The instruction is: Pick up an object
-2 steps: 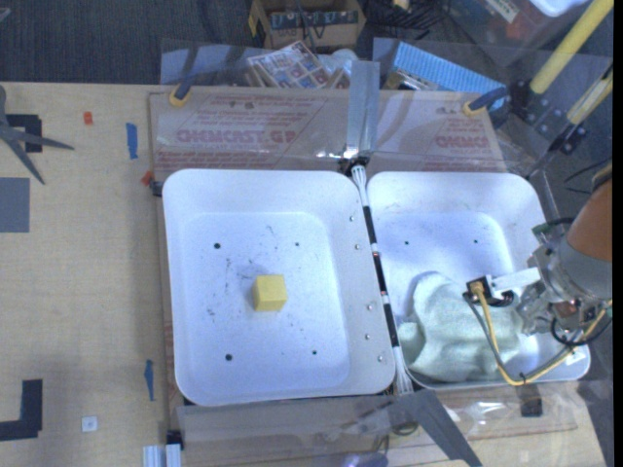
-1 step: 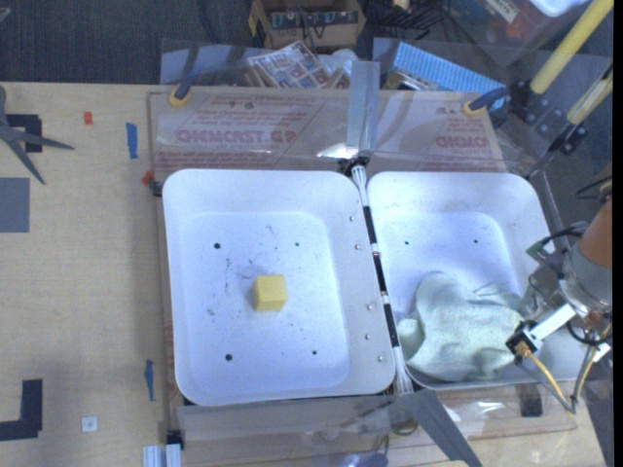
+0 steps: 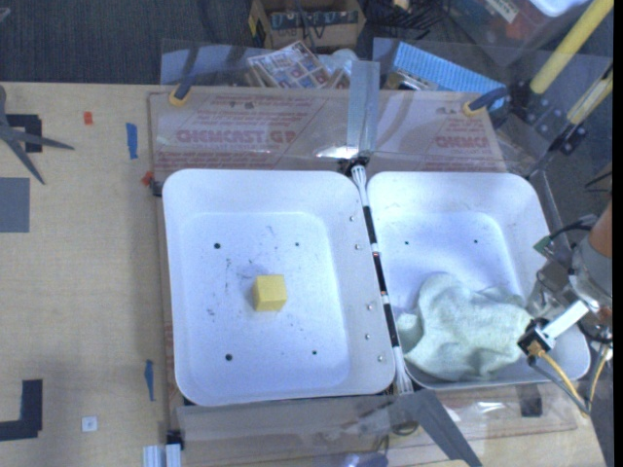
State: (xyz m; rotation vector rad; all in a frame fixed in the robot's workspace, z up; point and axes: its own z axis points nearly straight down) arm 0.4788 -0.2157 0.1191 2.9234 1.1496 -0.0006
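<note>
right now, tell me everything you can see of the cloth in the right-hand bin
The cloth is pale, whitish-green soft fabric, like towelling, crumpled into a loose heap with rounded folds. It lies on the floor of the view's right-hand bin, in the near half, its near edge against the bin's front wall. The gripper sits close by its right edge; whether they touch cannot be told.

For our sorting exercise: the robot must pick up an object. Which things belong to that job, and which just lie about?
Job: yellow block in left bin; pale cloth in right bin.
Lying about: scissors and blue tape strip on bench; cardboard box behind.
</note>
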